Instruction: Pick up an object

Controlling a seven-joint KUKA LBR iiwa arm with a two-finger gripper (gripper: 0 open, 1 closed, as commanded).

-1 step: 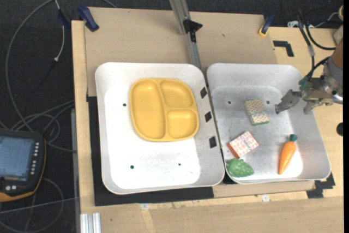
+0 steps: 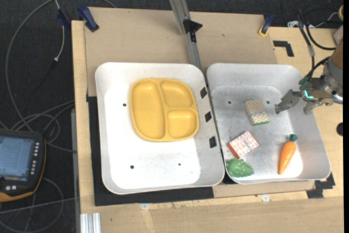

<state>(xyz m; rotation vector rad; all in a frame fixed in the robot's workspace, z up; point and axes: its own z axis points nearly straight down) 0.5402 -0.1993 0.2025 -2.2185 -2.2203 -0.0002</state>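
Hovering pincer [image 2: 297,105] w/ spread fingers beside speckled block [image 2: 256,112].

Both bins, the left bin [image 2: 112,133] and the right bin [image 2: 240,76], are white with a faint dark speckle, and they sit on a pale tan wooden table [image 2: 142,30] edged by blue clamps [image 2: 87,18] and black corner marks. The divided tray [image 2: 163,108] is a plain mustard yellow. The carrot [image 2: 287,156] is orange with a green top, the leafy toy [image 2: 240,167] is green, one small box [image 2: 243,144] is red and white, the other box [image 2: 256,111] is beige with a pale dotted pattern, and the tool [image 2: 297,102] is dark grey.
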